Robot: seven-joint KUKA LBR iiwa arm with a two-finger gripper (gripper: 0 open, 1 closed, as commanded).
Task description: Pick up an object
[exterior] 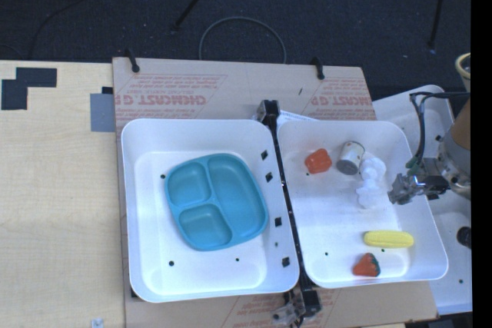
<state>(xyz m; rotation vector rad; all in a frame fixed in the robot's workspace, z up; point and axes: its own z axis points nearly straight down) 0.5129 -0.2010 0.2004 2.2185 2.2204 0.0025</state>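
Note:
The right bin (323, 273) holds an orange-red lump (317, 161), a small grey cylinder (351, 157), a crumpled white piece (370, 182), a yellow corn cob (389, 240) and a red strawberry-like toy (367, 266). My gripper (403, 190) hangs at that bin's right edge, just right of the white piece and above the corn cob. Nothing shows between its tips.
The left bin (146, 242) carries a blue divided plate (216, 200). A black clamp strip (278, 196) runs between the two bins. Brown cardboard (231, 92) lies under the bins, with a wooden bench top (54, 203) to the left.

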